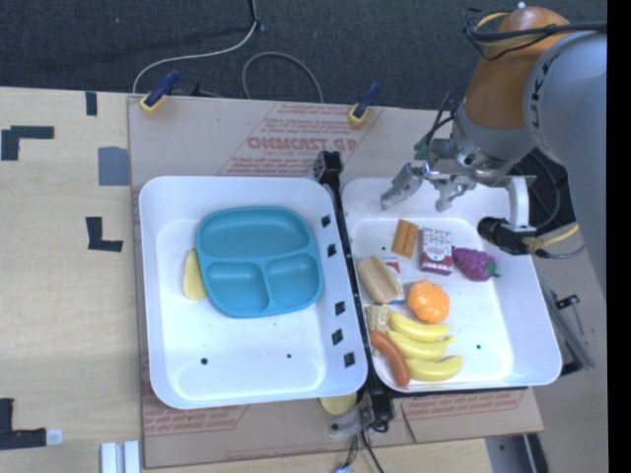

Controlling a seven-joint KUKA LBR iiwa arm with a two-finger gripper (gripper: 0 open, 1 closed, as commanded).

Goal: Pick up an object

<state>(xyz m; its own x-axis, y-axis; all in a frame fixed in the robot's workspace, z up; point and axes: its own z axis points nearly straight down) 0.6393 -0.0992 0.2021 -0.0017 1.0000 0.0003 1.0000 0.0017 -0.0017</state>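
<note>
Your pincer hangs with its two grey fingers spread apart and nothing between them, above the far edge of the right shallow white bin. The nearest thing to take, a small orange-brown block, lies just below it toward the near side, its long axis running roughly far-to-near. The red-and-white carton sits just right of that block.

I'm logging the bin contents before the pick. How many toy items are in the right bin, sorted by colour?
Yellow: 2, the curved plastic bananas and
Orange: 2, the round toy fruit and the small block
Purple: 1, the grape bunch
Red: 2, the sausage and the red-and-white carton
Tan: 1, the bread roll
Total: 8
</note>
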